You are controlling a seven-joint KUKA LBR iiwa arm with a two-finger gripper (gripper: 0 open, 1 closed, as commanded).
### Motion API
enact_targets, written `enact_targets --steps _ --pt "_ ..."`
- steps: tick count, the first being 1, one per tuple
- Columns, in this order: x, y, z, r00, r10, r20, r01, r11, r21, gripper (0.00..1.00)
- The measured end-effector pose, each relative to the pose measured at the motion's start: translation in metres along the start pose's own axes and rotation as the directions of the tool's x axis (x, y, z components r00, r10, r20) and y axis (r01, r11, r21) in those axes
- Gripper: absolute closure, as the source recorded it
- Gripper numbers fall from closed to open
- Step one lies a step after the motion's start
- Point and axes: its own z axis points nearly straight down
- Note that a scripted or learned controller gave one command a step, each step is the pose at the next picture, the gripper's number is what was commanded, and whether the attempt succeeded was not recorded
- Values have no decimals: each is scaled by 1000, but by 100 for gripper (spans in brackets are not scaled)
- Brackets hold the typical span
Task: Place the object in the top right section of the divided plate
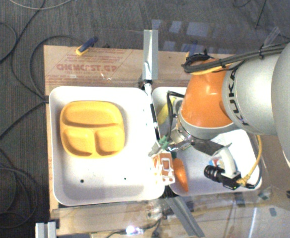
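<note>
A yellow divided plate (92, 128) lies in the upper left of the left white bin (85, 182); it has one long section and two smaller ones. My gripper (167, 146) hangs over the left edge of the right bin (244, 143), under the orange wrist band. Just below it, at the wall between the bins, is a small orange-and-white carton (164, 166). Whether the carton is in the gripper's grasp is not visible. An orange rounded object (180, 177) lies right of the carton in the right bin.
A yellow object (162, 114) shows partly at the right bin's left wall, under the arm. The arm's body covers most of the right bin. A metal post (148, 58) stands behind the two bins on the cardboard (95, 68).
</note>
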Motion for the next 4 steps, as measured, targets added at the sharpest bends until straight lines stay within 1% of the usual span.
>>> enact_targets --steps 1,2,3,4 --pt "39 16 -19 972 233 0 -233 972 0 100" --pt "66 46 -19 985 174 3 -174 985 -1 100" --pt "95 39 -18 1000 15 2 -15 1000 -1 100" --pt "107 43 -18 980 200 1 -200 980 1 100"
